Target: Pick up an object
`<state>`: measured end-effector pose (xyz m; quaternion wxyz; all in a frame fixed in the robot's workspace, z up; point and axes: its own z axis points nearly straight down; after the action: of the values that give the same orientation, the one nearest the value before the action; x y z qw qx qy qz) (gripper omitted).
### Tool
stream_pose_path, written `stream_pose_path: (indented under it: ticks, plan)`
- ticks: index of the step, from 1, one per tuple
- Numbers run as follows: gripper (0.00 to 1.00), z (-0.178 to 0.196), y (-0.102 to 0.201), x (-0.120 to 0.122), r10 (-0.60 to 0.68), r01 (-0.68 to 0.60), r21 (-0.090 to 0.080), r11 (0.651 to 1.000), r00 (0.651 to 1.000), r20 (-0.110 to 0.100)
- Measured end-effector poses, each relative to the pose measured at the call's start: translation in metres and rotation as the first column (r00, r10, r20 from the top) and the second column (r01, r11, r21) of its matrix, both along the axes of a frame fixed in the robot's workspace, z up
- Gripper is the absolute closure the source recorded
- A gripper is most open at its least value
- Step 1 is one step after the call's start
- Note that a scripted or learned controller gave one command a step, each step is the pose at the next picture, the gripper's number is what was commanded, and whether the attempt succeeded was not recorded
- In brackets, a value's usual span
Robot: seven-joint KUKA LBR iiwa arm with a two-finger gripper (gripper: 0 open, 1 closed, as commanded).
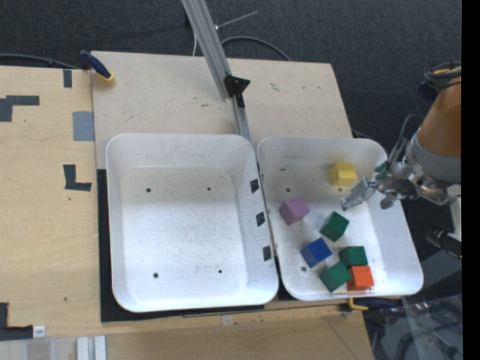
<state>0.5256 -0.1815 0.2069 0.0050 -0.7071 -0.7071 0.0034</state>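
Camera view, looking down at a slant, gives you two shallow white bins side by side on the table (pixel 180 88). Your arm (pixel 442 137) comes in from the right, grey with the orange band above the wrist, and its hand (pixel 358 197) hangs over the right-hand part of the right bin (pixel 397 246). You can see a slim finger (pixel 354 199) pointing left and down toward the bin floor, but whether the hand is open or closed you cannot tell from this angle, and nothing shows between its fingers.

All the cubes lie in the right bin. You have a yellow cube (pixel 343 174) near the far side, just up and left of the hand. A lilac cube (pixel 293 209) sits toward the bin's left wall. A dark green cube (pixel 334 225) lies just below the fingertip, near it but apart as far as you can see. Lower down, a blue cube (pixel 316 252) sits left of a tight cluster: a second green cube (pixel 352 256), a third green cube (pixel 335 277) below it, and an orange cube (pixel 361 277) touching both at the near right.

On the left bin (pixel 120 156) you see only small dark dots on its floor. A grey metal rail (pixel 210 40) runs down from the top edge to the gap between the bins. A blue and yellow clamp (pixel 96 64) rests at the table's far left corner.
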Motion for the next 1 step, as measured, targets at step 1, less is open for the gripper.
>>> stream_pose_path:
  ticks: [1]
  plan:
    - [0.0, -0.0505, -0.0043, 0.0053, 0.0, 0.0, -0.001, 1.0, 1.0, 0.001]
